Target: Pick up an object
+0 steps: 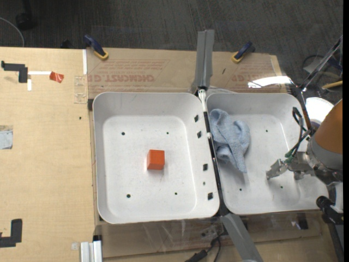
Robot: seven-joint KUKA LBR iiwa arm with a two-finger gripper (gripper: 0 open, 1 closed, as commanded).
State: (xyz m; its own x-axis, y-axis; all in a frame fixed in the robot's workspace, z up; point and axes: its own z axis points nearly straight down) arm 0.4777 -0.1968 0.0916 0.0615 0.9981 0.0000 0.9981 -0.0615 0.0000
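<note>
An orange-red cube sits near the middle of the left bin. A crumpled blue-grey cloth lies at the left side of the right bin, against the divider. My gripper hangs low over the right part of the right bin, to the right of the cloth and apart from it. It is open, with nothing between its fingers. The arm's orange band shows at the right edge.
A grey bar runs between the bins at the back, and clamps hold cardboard behind them. A wooden bench top lies to the left. Cables trail along the right bin's rim.
</note>
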